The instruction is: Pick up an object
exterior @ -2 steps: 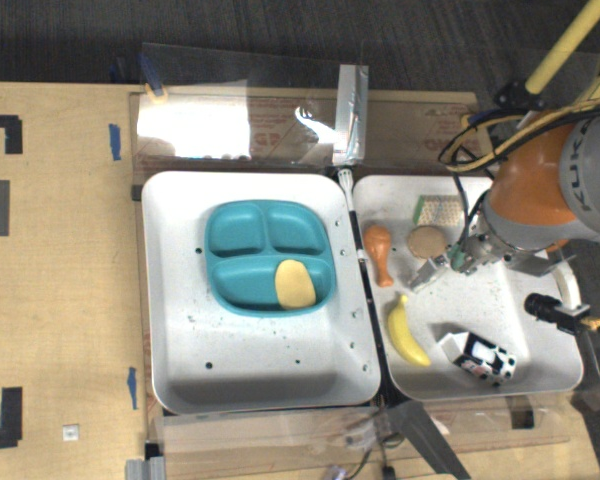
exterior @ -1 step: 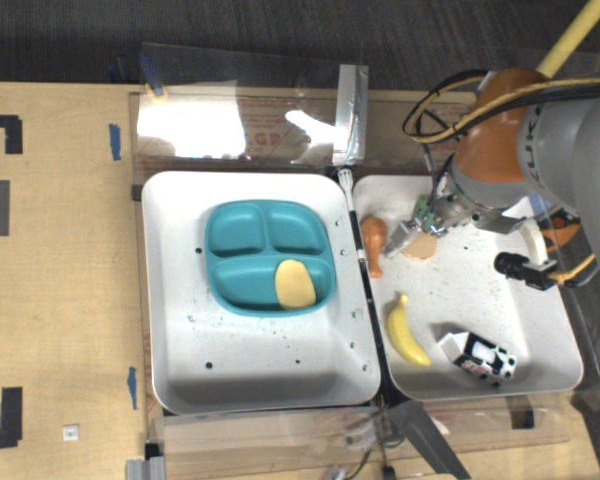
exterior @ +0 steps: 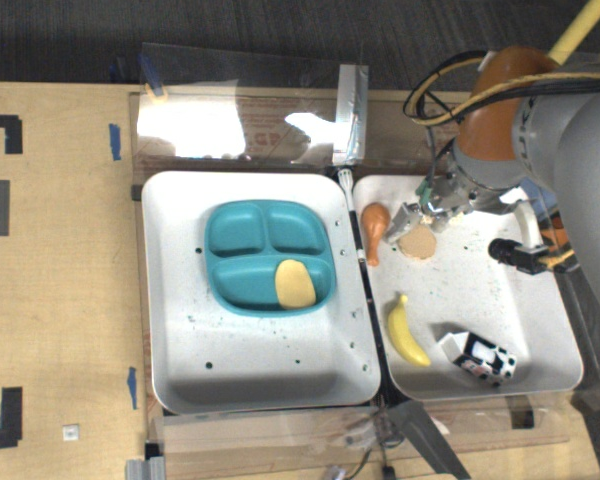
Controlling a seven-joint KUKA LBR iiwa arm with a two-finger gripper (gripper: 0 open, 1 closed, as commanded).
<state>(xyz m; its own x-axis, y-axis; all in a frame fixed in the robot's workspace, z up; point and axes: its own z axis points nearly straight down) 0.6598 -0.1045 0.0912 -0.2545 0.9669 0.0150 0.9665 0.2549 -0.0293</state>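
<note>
Here's the gripper point(exterior: 432, 208), low over the right bin point(exterior: 540, 318) at about 11 o'clock of its floor. Whether it is open or closed I cannot tell from this slant, and nothing shows in its grasp. The likeliest target is the tan round piece point(exterior: 417, 244), which sits just at the gripper's 7 o'clock and looks close to touching it. To do this well, I'd say the tool needs to centre itself squarely over that piece before closing. It looks flat and low, so a descent that is off to one side may only nudge it along the floor. Watch the neighbour: an orange carrot-shaped piece point(exterior: 374, 226) lies at the tan piece's 9 o'clock, close by and up against the bin's left wall. That leaves little room on that side, and a wide approach could catch it. The rest of this bin is well out of the way: a banana point(exterior: 408, 336) at 7 o'clock and a black-and-white toy point(exterior: 485, 360) near 5 o'clock. In the left bin point(exterior: 180, 318), a teal divided tray point(exterior: 242, 230) holds a yellow lump point(exterior: 295, 285) in its 5 o'clock compartment, which is no obstacle here.
</note>
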